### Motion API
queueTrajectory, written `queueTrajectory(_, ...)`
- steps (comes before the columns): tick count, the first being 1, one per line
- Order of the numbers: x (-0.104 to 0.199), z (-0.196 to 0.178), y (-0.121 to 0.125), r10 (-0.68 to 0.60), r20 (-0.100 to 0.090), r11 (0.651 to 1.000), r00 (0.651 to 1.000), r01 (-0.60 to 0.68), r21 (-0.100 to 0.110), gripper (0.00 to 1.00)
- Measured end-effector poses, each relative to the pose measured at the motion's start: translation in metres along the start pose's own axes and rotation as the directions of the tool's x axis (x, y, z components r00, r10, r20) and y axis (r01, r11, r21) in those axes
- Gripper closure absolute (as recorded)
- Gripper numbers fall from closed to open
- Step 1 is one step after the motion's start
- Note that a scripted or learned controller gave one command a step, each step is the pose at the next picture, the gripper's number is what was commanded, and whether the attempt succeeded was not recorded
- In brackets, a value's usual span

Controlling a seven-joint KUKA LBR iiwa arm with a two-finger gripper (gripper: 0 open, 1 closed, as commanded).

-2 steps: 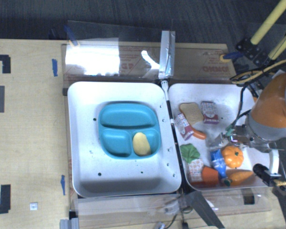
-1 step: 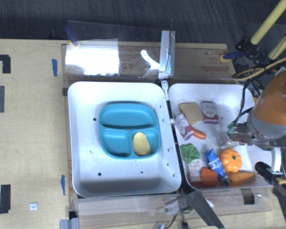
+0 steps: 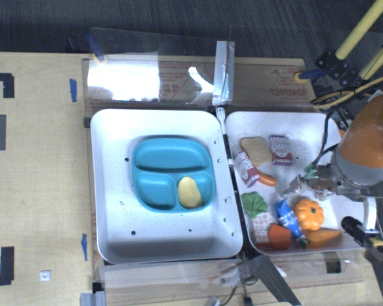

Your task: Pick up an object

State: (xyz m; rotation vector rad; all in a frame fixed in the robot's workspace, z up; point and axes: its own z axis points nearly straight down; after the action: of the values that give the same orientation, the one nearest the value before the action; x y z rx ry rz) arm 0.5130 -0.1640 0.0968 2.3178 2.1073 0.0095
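Toys fill the right bin (image 3: 287, 123), which sits at the right end of the table (image 3: 32, 190). A small orange pumpkin (image 3: 308, 214) lies near the front of that bin. A blue packet (image 3: 287, 214) is touching its left side, and a carrot (image 3: 323, 237) lies just in front of it. A red block (image 3: 279, 236) sits at the front edge, next to a green leafy toy (image 3: 255, 203). Farther back there is a slice of bread (image 3: 256, 150), a little dark red box (image 3: 281, 150) and a red and white wrapper (image 3: 247, 169).

The left bin (image 3: 108, 171) holds a blue tray (image 3: 169, 155) with three parts. A yellow lemon (image 3: 189, 192) rests in the tray's front right part.

The grey arm with its orange band (image 3: 367, 142) comes in over the right edge of the right bin. The claw (image 3: 316, 182) hangs just behind the pumpkin, close to it. I cannot tell if the claw is spread or pressed together, and I cannot see any toy in it. A shiny clear wall (image 3: 153, 75) stands behind both bins.
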Motion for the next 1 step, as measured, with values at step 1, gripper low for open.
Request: queueTrajectory(1, 0.0109, 0.0092, -0.0319, 0.038, 0.001, 0.999, 0.999, -0.038, 0.001, 0.0)
